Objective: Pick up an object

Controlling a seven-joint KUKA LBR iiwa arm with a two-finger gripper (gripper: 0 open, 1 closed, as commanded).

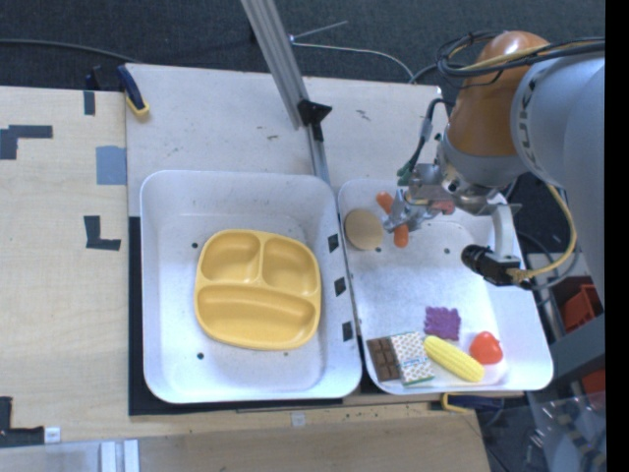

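My gripper [405,212] hangs over the far left corner of the right bin [511,308]. A tan round object [363,229] lies just to its left, against the bin's wall. A small orange piece [401,236] shows right below the gripper, and another orange bit [384,201] sits just behind it. Whether the gripper touches either one is hidden by the wrist. Along the near edge of the same bin lie a purple object [442,321], a yellow corn cob [452,359], a red object [486,347] and a brown-and-patterned packet [401,357].
The left bin [162,264] holds a yellow divided plate [258,288]. A metal pole [280,47] slants up from between the bins. A black cable fitting [488,264] hangs off the arm over the right bin.
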